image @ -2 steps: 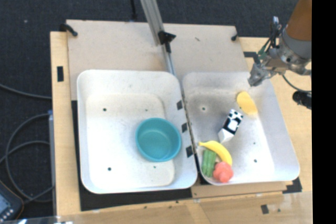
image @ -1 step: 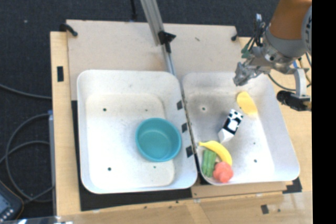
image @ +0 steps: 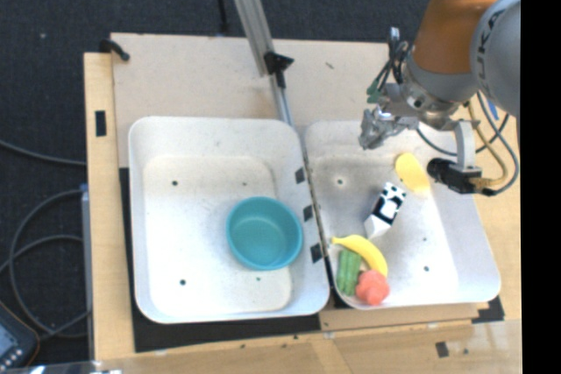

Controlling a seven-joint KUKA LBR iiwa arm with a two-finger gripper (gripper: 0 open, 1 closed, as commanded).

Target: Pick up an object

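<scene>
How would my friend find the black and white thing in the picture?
Look at the right bin, the one under the robot arm. Near its middle lies a small black and white carton, tilted. The yellow lemon sits above it, the banana below, and it is the only thing there with black patches.

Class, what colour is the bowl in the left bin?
Teal blue; the bowl shows best in the camera view.

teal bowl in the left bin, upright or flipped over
Upright. The teal bowl shows its open mouth and inner floor to the camera, resting on the left bin.
</scene>
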